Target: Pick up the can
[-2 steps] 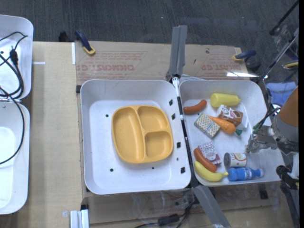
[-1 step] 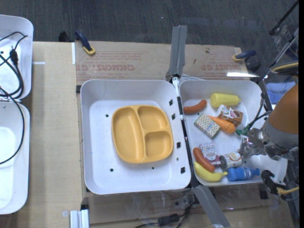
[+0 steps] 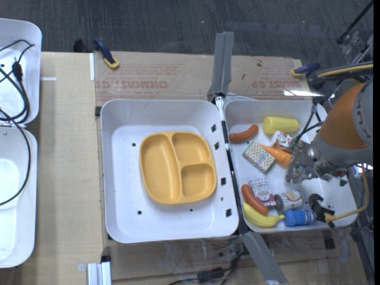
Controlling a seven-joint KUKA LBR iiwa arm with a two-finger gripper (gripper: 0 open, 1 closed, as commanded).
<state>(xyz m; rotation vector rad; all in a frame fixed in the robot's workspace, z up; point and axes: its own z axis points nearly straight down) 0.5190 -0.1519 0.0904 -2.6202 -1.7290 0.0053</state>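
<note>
Pincer (image 3: 295, 172) low in right bin (image 3: 237, 159), just above can (image 3: 289, 200)

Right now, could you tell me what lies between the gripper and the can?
In the camera view, bare white bin floor separates the gripper from the can.

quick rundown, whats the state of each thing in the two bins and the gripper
yellow divided plate: flat in the left bin, nothing in its compartments
can: lying on its side in the right bin, not held
blue bottle: lying on its side
banana: lying against the front wall
carrot: lying flat
gripper: low over the right bin
</note>
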